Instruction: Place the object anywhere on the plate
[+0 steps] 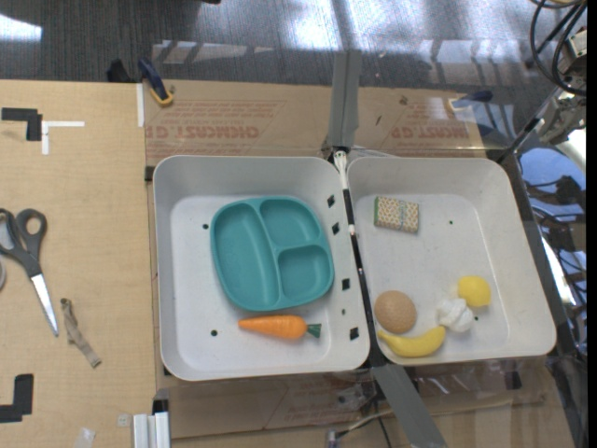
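Observation:
A teal plate point(272, 252) with three compartments lies in the left bin point(182, 278). An orange carrot point(275, 327) lies just below the plate on the bin floor. In the right bin point(485, 250) rest a small patterned sponge block point(396, 214), a tan round potato-like object point(395, 311), a yellow banana point(413, 343), a white garlic-like piece point(456, 315) and a yellow lemon point(475, 291).
Scissors point(30, 255) lie on the wooden bench at the far left. Cardboard lies behind the bins. Cables and equipment crowd the upper right corner point(560, 54).

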Tool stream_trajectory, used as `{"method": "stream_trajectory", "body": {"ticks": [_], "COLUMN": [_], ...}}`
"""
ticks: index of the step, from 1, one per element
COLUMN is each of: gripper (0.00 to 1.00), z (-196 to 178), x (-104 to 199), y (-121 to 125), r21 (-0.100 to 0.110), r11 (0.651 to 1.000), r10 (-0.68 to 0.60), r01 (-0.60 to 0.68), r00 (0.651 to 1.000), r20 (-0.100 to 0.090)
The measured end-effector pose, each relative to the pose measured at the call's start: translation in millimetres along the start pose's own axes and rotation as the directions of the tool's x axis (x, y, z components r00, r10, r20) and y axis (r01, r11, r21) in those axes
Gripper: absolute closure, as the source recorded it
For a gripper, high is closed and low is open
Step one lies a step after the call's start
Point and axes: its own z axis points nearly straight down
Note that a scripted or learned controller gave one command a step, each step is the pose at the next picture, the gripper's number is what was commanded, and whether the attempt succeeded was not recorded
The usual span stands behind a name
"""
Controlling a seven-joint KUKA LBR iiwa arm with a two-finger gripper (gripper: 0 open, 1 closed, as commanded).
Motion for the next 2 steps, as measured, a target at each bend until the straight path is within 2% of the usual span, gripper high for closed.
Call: {"method": "stream_trajectory", "body": {"ticks": [1,2], "gripper": [1.00,1.00], "z": [61.0,119.7], "x": [-47.0,-90.0], "y": [-0.2,-0.8], "r21": [-0.008,-0.007], "r11": [0.928,0.856], "r10": [-0.373,-0.518], "r01": [0.373,0.518], "r00": [0.928,0.856], "r20": [0.005,0.005]}}
